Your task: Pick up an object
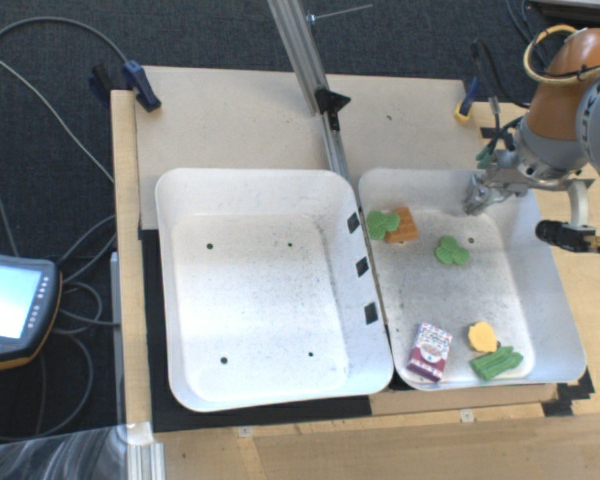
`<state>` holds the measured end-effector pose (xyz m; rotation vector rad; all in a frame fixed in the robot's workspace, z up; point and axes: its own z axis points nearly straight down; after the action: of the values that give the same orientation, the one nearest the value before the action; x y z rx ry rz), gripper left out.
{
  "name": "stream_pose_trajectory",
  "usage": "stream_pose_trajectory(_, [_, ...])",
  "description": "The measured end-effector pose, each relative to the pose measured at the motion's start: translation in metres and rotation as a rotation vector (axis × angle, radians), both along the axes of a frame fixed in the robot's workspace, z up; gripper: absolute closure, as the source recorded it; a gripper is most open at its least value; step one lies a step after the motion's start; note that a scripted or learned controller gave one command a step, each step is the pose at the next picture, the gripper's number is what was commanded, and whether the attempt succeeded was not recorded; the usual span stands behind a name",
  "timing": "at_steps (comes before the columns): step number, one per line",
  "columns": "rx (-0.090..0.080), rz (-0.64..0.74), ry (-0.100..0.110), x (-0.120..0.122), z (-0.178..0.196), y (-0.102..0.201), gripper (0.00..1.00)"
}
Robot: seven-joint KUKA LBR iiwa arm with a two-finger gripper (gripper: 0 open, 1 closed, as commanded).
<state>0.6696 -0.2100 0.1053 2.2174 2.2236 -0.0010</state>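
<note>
On a pale worktop (230,118) filling the middle of the frame, two shallow white bins sit side by side: the left bin (180,218) beside the right bin (550,298), which carries every candidate for the pick. At upper right the grey arm (565,98) reaches in, its claw (477,196) poised over the right bin's upper edge with nothing visibly between its fingers; how far they are parted cannot be told from this angle. Largest of the pieces is a small printed carton (431,351) near the bin's lower edge, probably light and stiff, best gripped across its narrow sides. An orange block (404,225) touches a green leafy piece (382,224) at upper left of that bin. A green ridged piece (496,362) lies at lower right, just beside a yellow piece (482,336). Smallest, a green clump (452,252) lies alone nearest the claw, likely light toy plastic, possibly slippery.
</note>
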Motion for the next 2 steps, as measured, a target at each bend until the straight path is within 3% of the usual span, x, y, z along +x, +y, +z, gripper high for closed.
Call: stream_pose_trajectory(2, [-0.001, -0.003, -0.007, -0.003, 0.095, 0.0, 1.0])
